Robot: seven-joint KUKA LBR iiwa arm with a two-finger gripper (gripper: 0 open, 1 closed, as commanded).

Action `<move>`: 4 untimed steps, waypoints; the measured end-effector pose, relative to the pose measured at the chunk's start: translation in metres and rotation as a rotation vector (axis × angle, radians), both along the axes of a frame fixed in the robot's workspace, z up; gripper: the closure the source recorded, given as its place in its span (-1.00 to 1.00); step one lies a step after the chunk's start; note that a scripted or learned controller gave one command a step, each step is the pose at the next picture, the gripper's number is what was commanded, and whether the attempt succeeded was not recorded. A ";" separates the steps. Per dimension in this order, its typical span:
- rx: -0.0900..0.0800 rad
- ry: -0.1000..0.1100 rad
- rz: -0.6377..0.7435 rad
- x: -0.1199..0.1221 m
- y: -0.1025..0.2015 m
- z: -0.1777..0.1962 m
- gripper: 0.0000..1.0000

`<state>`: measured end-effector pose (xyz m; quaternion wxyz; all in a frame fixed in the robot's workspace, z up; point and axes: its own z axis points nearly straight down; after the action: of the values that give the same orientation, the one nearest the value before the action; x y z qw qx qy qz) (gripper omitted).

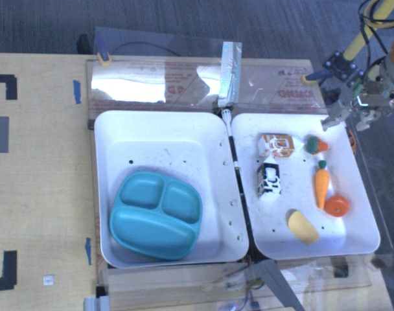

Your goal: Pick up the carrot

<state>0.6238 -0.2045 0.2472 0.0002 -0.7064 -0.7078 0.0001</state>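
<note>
Two shallow white bins side by side on a pale wooden desk (35,173), seen from above at a slant. In the left bin (113,131), a teal divided plate (157,214) lying toward the near left corner, three compartments visible.

In the right bin (362,235), several small things spread apart. Near the right side, the carrot (321,185), orange with a green top, lying roughly lengthwise with the green end toward the far wall. Touching or nearly touching its near end, a round orange-red piece (337,205), perhaps a tomato; hard to name for certain. Farther back, a small green-and-orange piece (315,145), too small to make out. Toward the middle, a brown-and-white carton-like box (277,146), its print unreadable, and just nearer, a black-and-white object (269,179), shape blurred. Near the front, a yellow rounded piece (302,227).

At the upper right, the gripper (352,112) hanging over the far right corner of the right bin, well apart from the carrot. Cluttered there with cables, a yellow hose and blue fittings, partly cut off by the frame edge; cannot tell whether wide or narrow. Nothing seen held.

Behind the bins, a clear shiny panel (158,83) with glare, red lettering beneath illegible, and a silver taped strip (230,73) at the joint.
</note>
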 end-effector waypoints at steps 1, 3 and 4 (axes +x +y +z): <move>0.010 0.007 -0.002 -0.026 -0.011 -0.128 -1.00; -0.004 -0.011 0.187 -0.024 0.031 -0.020 1.00; -0.002 -0.003 0.186 -0.026 0.030 -0.024 -1.00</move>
<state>0.5982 -0.1742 0.2233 -0.0017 -0.6378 -0.7702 -0.0005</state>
